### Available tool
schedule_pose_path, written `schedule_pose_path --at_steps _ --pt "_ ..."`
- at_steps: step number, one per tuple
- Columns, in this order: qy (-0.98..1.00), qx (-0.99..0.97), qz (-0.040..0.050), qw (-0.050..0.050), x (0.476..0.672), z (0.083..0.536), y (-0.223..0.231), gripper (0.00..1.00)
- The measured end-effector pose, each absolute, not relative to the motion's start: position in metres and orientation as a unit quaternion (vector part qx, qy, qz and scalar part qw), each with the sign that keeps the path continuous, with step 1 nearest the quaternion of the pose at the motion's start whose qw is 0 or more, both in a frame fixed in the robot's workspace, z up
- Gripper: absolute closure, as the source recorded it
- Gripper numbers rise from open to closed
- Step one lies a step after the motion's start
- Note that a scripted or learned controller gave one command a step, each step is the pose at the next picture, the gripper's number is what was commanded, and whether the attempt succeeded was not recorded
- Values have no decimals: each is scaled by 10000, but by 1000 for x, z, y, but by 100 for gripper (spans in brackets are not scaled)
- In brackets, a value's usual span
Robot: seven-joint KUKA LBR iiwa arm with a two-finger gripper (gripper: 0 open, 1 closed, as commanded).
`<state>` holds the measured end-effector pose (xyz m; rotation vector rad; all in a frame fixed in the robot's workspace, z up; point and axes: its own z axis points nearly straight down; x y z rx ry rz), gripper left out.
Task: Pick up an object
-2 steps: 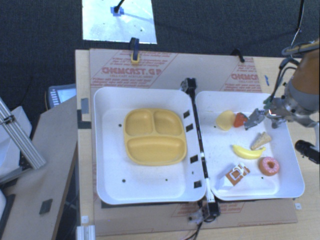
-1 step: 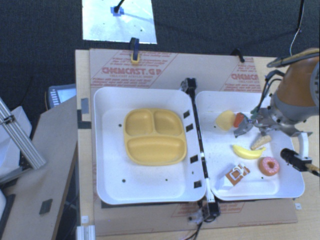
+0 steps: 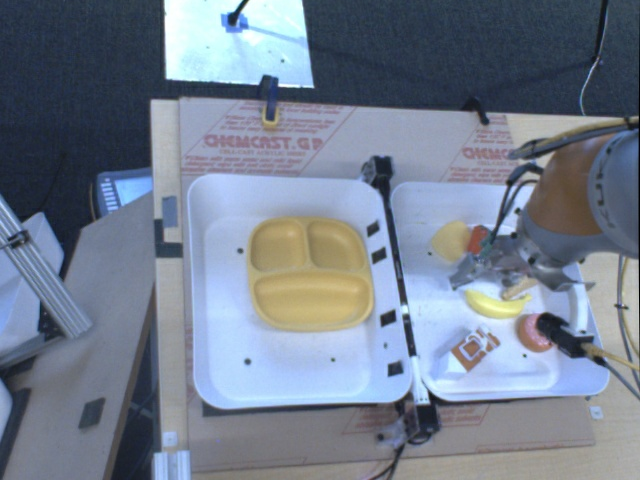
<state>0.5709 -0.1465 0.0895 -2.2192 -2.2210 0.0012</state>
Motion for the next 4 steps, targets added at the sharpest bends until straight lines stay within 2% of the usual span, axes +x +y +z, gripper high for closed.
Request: schedule_pose_path --at_steps 1,2,4 --pt "-7069 -7073 -2 -8 572 103 -147 100" --pt "-7084 -7058 -11 -17 570 147 -144 100" --pt "-7090 -7052 -15 -23 580 229 -139 100"
